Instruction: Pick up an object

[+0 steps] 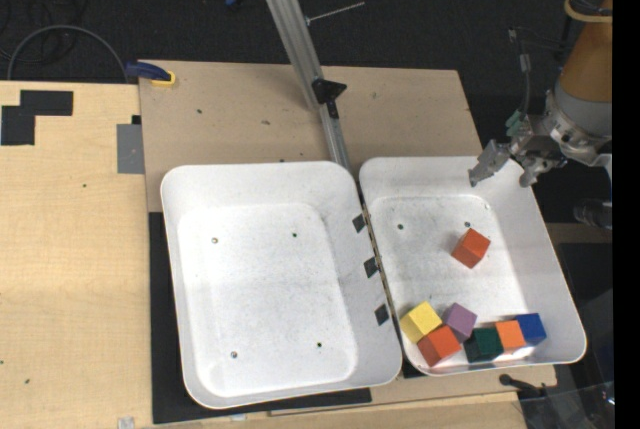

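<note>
I see the gripper open and empty above the right bin's far edge; next I'd descend on the lone orange cube.

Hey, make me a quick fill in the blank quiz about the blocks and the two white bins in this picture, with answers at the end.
1. All the blocks lie in the ____ bin.
2. The block lying alone, apart from the cluster, is ____.
3. The gripper hangs over that bin's ____ edge.
4. In the cluster, the blue block touches an ____ block.

Answers: right; orange; far; orange
</note>
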Controlling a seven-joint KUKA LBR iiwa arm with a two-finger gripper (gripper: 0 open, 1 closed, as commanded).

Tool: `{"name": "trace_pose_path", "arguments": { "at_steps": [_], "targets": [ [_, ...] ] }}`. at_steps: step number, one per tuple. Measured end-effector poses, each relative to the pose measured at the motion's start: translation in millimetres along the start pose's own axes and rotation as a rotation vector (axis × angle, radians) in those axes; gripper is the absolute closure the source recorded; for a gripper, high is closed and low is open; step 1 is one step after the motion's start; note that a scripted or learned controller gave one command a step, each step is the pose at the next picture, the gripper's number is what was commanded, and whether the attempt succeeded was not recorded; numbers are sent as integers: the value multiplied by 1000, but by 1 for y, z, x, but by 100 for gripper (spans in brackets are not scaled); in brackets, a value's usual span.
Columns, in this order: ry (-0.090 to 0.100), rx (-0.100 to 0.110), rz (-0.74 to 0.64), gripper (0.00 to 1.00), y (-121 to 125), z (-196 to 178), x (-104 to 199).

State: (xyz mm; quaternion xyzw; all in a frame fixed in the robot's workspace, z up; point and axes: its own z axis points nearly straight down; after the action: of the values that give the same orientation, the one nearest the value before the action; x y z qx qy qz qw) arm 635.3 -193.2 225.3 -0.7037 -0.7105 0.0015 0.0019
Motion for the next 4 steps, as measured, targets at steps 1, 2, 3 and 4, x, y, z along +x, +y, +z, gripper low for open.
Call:
{"name": "trace_pose_path", "arguments": {
  "at_steps": [1,2,3,4],
  "targets": [
    [1,-3,4,0,-17,-32,14],
    [1,-1,4,0,-16,-30,14],
    [1,-1,4,0,-16,-30,14],
    [1,-1,4,0,-16,-30,14]
  ]
}}
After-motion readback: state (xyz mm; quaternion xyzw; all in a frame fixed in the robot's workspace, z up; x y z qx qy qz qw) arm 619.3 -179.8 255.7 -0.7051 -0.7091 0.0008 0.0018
